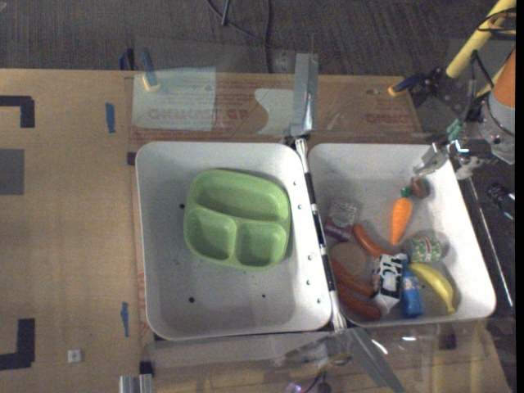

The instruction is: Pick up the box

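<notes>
Nearest the lens, low in the right bin [479,244], sits the box [390,273], a small black-and-white carton wedged between sausages [356,289] and a blue bottle [412,295], well below and left of the pincer [446,155]. Whether the pincer is spread or pressed together cannot be told; it hovers at the bin's upper right rim, just above a carrot [400,217], probably staged clear of the clutter. Far to its left, a green divided plate [238,218] occupies the other bin [155,244].

Green plate [238,218], orange carrot [400,219], yellow banana [435,284]
</notes>
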Tool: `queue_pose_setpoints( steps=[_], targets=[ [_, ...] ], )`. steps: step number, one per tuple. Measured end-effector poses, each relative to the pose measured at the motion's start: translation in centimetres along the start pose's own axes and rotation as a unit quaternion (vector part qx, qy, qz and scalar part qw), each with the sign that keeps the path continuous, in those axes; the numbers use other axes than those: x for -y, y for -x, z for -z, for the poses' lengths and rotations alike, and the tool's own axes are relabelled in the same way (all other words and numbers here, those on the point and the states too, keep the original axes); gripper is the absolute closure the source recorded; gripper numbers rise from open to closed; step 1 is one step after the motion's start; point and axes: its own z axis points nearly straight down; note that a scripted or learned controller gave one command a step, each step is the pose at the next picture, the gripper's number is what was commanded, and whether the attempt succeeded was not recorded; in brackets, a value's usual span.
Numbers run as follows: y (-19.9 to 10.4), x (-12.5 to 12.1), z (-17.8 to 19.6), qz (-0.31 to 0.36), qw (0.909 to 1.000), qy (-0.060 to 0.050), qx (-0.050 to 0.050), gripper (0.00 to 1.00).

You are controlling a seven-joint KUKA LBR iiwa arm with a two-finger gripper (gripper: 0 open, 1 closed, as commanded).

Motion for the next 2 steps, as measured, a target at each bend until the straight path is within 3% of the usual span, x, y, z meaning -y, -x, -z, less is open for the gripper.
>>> queue_pose_setpoints(
  steps=[1,2],
  targets=[
    [0.0,0.0,0.0,0.0,1.0,0.0,0.0,0.0],
    [0.0,-0.1,1.1,0.001,1.0,0.002,0.001,1.0]
  ],
)
